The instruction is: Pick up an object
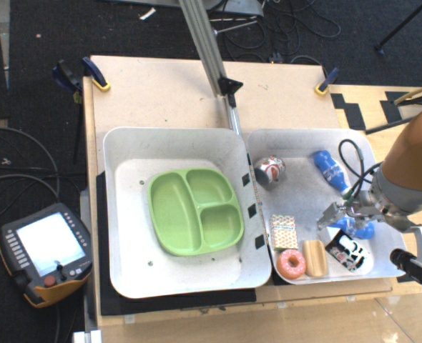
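Dark carpet and loose cables surround a wooden bench [161, 91]; teach pendant [45, 252] on the floor far left. Left bin [125, 213] holds a green divided plate [195, 210], flat, nothing in its compartments. Right bin [307, 145]: crumpled red-and-silver can [270, 169] near the divider, patterned packet [283, 229], pink donut [291, 264] touching a tan bread-like piece [314, 257], blue bottle [330, 168] toward the back, black-and-white object [345, 251] at the front right. Gripper [348, 213] sits low just above a small blue object [359, 228]; cannot tell if it is spread or pinched, nothing visibly held. Likely target is that blue object. Risks: it lies close to the black-and-white object, so a descent may nudge both or close on the wrong one; an off-centre close could squeeze it out sideways; the bin wall is near on the right.
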`<act>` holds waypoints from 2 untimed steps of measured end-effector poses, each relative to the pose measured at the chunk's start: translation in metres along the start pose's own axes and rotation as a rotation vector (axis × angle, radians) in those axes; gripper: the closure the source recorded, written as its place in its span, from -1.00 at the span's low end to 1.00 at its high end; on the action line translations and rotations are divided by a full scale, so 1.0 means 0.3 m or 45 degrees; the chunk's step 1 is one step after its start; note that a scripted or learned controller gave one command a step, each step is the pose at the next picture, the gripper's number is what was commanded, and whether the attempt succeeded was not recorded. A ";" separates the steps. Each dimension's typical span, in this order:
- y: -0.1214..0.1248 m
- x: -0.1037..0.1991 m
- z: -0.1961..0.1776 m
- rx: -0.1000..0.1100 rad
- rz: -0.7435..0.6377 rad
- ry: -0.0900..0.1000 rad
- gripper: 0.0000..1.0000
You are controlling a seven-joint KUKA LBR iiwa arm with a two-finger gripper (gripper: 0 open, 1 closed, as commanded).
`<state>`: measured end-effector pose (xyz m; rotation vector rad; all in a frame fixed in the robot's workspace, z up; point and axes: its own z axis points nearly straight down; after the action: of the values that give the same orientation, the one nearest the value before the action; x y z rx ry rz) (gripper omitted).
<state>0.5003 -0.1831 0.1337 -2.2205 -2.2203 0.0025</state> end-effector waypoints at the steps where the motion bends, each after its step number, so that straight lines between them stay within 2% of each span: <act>1: 0.026 -0.012 0.041 -0.038 -0.002 -0.017 -1.00; 2: 0.024 -0.014 0.016 -0.036 0.001 -0.018 1.00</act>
<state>0.5075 -0.1873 0.1290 -2.2426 -2.2406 -0.0131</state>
